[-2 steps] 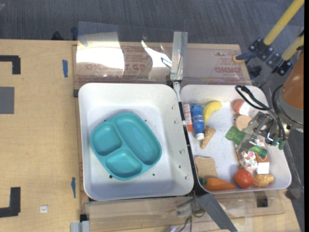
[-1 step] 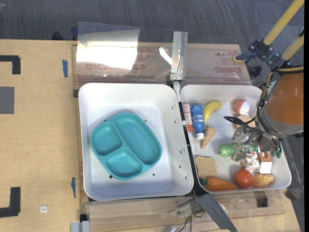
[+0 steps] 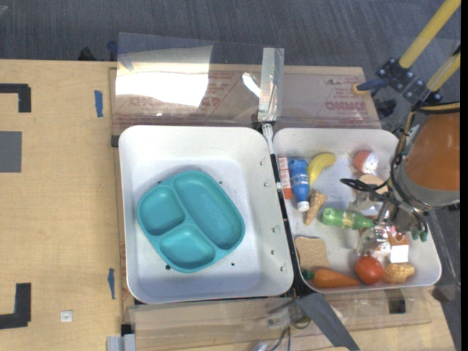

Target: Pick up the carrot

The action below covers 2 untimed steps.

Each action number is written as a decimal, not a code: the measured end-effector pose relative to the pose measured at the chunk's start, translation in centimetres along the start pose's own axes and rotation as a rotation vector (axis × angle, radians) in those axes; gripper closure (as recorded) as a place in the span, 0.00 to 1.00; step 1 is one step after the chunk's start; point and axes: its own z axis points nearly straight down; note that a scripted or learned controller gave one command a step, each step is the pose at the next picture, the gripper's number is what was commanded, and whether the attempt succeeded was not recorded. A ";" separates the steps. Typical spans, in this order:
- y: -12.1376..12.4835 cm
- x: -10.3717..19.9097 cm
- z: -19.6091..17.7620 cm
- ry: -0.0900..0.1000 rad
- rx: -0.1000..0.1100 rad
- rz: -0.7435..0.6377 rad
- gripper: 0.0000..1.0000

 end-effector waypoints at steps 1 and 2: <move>5.6 -10.5 2.1 -0.003 0.000 0.246 0.00; 1.6 -4.4 2.1 -0.001 0.002 0.046 0.00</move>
